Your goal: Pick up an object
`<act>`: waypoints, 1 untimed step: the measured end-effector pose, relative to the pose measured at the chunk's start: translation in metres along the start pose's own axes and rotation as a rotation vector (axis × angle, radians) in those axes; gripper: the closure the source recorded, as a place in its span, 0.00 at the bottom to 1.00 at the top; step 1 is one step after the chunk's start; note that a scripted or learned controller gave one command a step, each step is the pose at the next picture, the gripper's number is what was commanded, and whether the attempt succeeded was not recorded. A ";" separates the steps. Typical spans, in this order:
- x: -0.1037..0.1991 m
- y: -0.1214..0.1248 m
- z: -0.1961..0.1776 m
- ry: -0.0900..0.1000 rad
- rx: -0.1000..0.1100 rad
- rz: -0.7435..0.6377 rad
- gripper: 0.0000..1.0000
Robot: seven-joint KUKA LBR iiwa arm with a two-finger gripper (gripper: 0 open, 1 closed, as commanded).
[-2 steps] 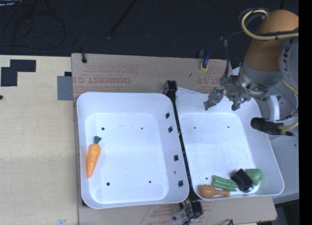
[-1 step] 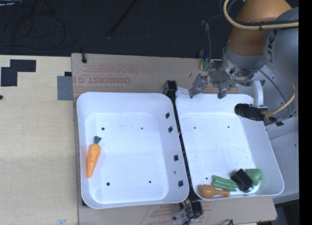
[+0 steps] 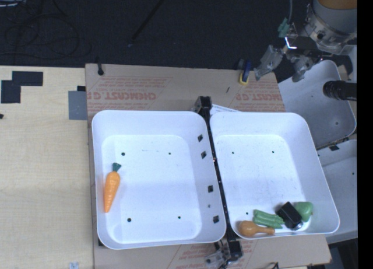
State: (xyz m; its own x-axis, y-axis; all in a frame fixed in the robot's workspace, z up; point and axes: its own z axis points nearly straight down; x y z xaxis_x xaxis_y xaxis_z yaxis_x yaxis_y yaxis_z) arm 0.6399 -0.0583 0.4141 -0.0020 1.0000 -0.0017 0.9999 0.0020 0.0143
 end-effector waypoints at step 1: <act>0.229 -0.020 -0.067 0.006 0.012 -0.014 0.00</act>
State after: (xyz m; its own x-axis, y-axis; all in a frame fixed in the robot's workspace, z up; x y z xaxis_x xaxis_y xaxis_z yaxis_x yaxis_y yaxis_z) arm 0.6188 0.1710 0.4804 -0.0162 0.9999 0.0045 0.9999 0.0162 0.0024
